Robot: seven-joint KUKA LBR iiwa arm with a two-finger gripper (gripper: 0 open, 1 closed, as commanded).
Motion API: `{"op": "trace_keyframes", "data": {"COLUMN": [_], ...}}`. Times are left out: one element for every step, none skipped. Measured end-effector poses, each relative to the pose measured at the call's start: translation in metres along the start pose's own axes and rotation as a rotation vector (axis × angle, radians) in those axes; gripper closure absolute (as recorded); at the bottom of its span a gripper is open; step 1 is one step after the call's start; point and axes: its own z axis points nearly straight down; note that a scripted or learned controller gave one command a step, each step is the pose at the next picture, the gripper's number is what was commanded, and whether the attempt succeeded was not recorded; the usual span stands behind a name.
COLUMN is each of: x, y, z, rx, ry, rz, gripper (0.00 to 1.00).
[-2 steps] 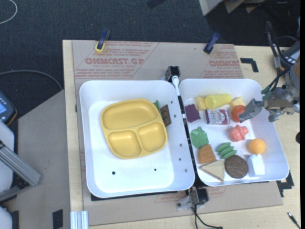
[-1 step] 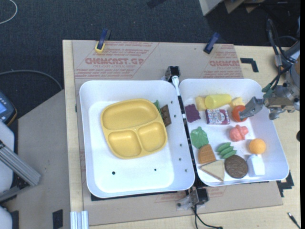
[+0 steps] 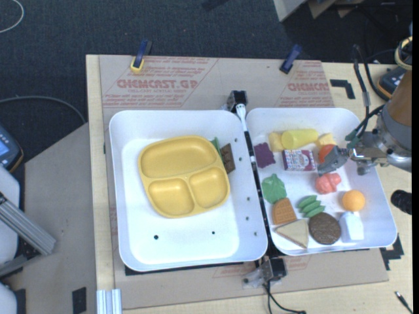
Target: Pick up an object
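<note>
Two white bins on the counter: left bin (image 3: 131,241) with one yellow divided plate (image 3: 183,175), broad bare floor toward its near edge; right bin (image 3: 383,231) crowded with about a dozen toy foods. Jaws (image 3: 330,162) over red piece (image 3: 327,182) near that bin's right edge; opening cannot be told.

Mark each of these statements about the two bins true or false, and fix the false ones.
1. The yellow three-compartment plastic tray lies in the left white bin. True.
2. The small orange ball sits in the left bin. False: it is in the right white bin.
3. The gripper is over the right bin. True.
4. The round brown cookie rests on the yellow tray. False: it lies near the right bin's front edge.
</note>
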Motion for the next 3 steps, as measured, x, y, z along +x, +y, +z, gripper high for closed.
{"op": "trace_keyframes", "data": {"x": [0.000,-0.005,-0.004], "y": [-0.010,-0.017,-0.018], "z": [0.055,0.101,0.155], "rx": [0.001,0.002,0.002], "ry": [0.001,0.001,0.001], "rz": [0.001,0.001,0.000], "gripper": [0.00,0.00,0.00]}}
